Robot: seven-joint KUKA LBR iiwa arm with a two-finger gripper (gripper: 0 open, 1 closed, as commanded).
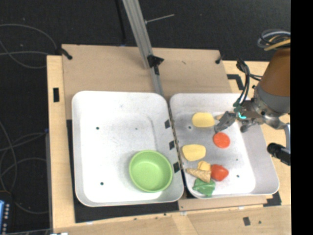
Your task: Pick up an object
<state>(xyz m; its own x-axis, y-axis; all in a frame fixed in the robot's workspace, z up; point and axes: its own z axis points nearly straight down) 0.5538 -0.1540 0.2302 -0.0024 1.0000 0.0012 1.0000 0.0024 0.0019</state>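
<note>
The right bin holds several small food toys. A yellow piece lies near its back, an orange-red ball sits in the middle, and another yellow piece lies by the left wall. At the front are a tan cone-like piece, a red piece and a green piece. My gripper hangs over the bin's right half, just above and right of the orange-red ball, its fingers spread with nothing between them.
A green bowl stands in the front right corner of the left bin. A slanted metal pole rises from the bench behind the bins. The grey arm with its orange band comes in from the right.
</note>
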